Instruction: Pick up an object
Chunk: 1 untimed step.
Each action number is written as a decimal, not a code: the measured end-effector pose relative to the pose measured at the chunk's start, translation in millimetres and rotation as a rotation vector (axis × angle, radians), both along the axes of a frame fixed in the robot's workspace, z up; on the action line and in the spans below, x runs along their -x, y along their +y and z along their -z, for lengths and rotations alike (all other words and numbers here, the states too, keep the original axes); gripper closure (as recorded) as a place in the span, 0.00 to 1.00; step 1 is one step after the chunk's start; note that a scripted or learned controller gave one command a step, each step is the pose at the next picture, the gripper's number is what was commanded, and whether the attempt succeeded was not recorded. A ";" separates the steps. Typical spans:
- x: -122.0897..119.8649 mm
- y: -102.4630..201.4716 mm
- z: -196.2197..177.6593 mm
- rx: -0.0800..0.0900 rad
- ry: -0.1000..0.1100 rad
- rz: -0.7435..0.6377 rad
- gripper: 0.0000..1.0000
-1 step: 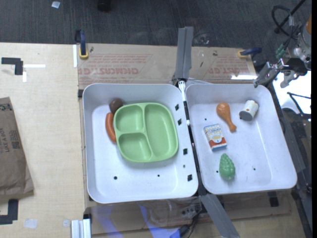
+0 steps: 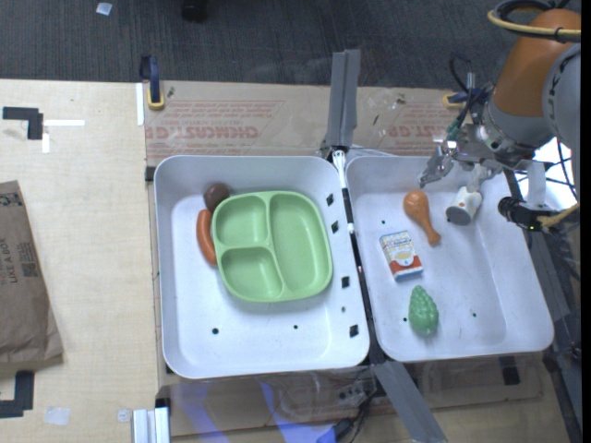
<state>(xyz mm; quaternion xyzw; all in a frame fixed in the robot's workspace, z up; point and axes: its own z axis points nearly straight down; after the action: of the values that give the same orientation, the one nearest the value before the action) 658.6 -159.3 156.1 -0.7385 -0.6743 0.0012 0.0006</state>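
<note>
Orange drumstick (image 2: 421,214) just beside the end effector (image 2: 454,175) — lower-left, apart

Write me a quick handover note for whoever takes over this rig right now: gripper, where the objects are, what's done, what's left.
Gripper: over the right bin's back, nothing visibly between its fingers.
Right bin: orange drumstick nearest the gripper, small carton mid-bin, green bumpy piece towards the front.
Left bin: green divided plate, with an orange sausage and a brown item along its left edge.
Done: nothing picked.
Left: grasp and lift one object.
</note>
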 end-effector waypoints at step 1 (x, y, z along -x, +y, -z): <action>11.0 26.2 64.3 0.000 -0.001 -0.153 0.00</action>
<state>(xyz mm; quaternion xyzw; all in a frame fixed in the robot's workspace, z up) 647.5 -133.1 91.7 -0.6847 -0.7288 0.0006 0.0003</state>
